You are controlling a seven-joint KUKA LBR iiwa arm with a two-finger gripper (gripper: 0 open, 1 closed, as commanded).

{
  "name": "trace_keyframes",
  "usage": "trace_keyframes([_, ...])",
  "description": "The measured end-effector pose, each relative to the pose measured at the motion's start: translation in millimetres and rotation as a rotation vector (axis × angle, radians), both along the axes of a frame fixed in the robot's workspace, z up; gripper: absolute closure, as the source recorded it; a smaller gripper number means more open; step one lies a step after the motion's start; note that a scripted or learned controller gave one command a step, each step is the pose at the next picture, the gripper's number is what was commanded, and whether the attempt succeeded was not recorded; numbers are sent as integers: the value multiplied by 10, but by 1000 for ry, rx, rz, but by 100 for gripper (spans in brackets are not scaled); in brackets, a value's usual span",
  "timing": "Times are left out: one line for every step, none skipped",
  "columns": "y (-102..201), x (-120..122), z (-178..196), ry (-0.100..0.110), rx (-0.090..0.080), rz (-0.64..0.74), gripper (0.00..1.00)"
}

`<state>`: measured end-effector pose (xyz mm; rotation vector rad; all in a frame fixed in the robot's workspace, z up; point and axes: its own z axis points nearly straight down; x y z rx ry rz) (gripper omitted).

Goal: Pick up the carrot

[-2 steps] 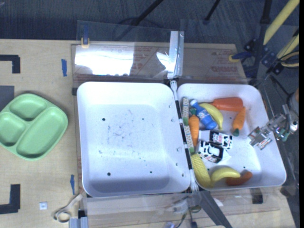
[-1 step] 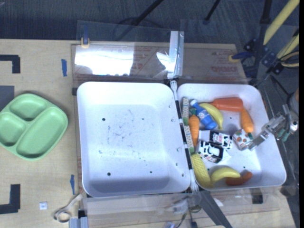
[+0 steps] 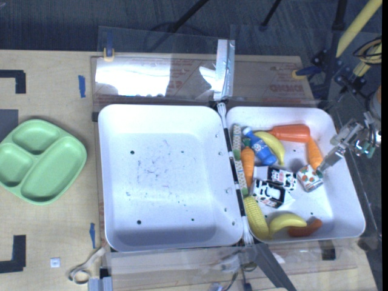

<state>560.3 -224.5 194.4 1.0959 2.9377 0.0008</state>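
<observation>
A green divided plate [image 3: 41, 160] is sitting at the far left of the tabletop [image 3: 48, 235], well apart from the work. Next to it the left bin [image 3: 163, 117] is lying bare, and the right bin [image 3: 345, 220] beside it is holding all the clutter. Along that bin's left wall a carrot [image 3: 247, 160] is lying lengthwise, touching a blue bottle [image 3: 262, 149] and a banana [image 3: 271, 144], with a black-and-white box [image 3: 270, 192] just below and a corn cob [image 3: 256, 214] nearer the front. A second carrot [image 3: 314, 153] is resting further right, just under an orange block [image 3: 290, 132] and close above a small carton [image 3: 309, 177]. The gripper [image 3: 324, 162] is reaching in from the right, its tip sitting just beside this second carrot and the carton; whether it is open or closed I cannot tell, and nothing is visibly held. The right-hand carrot is looking like the easier target, being nearest and less crowded. To do this well, the gripper should be lining up across the carrot's narrow width, centring over its middle, and descending clear of the carton and the block so that neither is getting pinched along with it.
</observation>
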Motion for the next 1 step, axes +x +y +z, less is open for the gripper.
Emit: trace_keyframes([8, 594, -416, 0, -1, 116, 0])
